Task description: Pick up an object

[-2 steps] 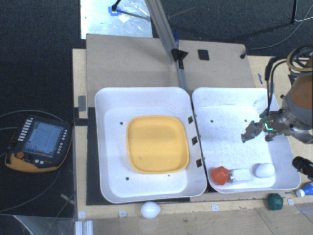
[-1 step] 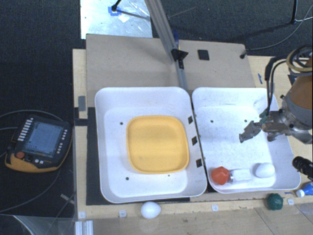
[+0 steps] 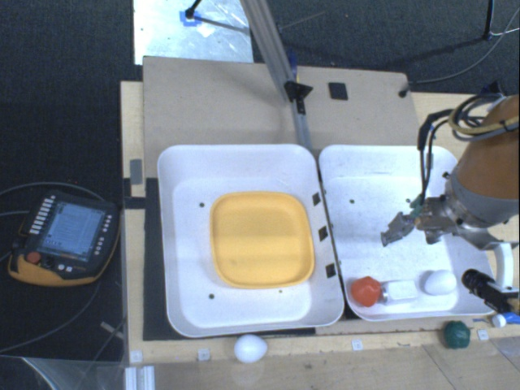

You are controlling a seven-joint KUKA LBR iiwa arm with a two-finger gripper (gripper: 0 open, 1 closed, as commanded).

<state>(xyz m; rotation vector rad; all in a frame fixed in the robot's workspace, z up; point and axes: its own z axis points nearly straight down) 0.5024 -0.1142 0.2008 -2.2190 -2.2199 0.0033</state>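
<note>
Left bin (image 3: 183,242): square plate (image 3: 262,239) in its middle.
Right bin (image 3: 357,177): ball (image 3: 366,291), small block (image 3: 400,291) and egg (image 3: 439,282) in a row along the near wall.
Gripper (image 3: 396,231): over right bin's middle.

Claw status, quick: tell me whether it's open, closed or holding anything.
Claw: over the right bin, nothing visibly held; open or closed cannot be told.

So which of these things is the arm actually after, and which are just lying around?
Likely part of the job:
- gripper over the right bin
- orange-red ball
- small white block
- white egg-shaped thing
- yellow plate in the left bin

Just lying about:
- white egg and dark green ball, outside the bins
- handheld controller
</note>
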